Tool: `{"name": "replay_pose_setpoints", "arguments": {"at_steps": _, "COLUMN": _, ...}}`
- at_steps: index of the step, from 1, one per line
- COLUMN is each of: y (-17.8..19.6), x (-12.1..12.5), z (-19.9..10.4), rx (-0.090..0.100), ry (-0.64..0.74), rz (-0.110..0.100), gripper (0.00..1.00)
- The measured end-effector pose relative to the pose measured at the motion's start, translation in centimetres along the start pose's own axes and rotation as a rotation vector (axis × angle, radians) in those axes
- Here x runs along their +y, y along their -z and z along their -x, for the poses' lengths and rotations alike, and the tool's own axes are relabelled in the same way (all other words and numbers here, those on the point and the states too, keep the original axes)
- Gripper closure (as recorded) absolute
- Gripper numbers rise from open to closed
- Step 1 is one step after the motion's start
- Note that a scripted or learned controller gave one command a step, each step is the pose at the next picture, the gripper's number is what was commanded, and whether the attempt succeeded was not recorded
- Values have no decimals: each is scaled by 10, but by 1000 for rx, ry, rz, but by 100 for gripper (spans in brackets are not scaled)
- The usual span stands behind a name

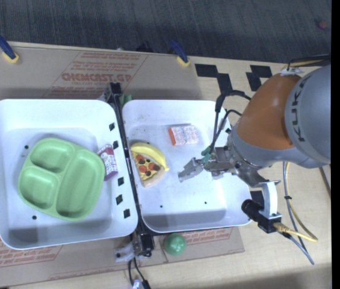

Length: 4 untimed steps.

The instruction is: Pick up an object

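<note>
Right bin (218, 218) floor open beneath claw (189, 171).

A grey robot arm (314, 119) with a rounded housing, a broad orange band (269, 116) above its wrist and dark lettering on the grey shell. Thin black cables loop beside the band. The gripper (189, 170) is grey metal with a spot of green. A white-and-black bracket sits below the wrist, trailing yellow cable.

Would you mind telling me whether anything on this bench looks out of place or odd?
Yes: a green ball lies outside both bins, on the cardboard just below the right bin. Also, a small wrapper sits wedged against the left bin's inner wall beside the green tray.
</note>
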<state>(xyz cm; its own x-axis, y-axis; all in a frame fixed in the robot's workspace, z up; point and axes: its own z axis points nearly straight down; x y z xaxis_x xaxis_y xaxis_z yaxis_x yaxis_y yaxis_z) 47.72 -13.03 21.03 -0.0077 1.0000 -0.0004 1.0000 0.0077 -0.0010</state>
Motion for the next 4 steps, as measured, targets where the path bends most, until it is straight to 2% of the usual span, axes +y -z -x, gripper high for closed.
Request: {"name": "replay_pose_setpoints", "arguments": {"at_steps": 4, "y": 0, "x": 0, "z": 0, "rx": 0, "ry": 0, "rz": 0, "gripper": 0}}
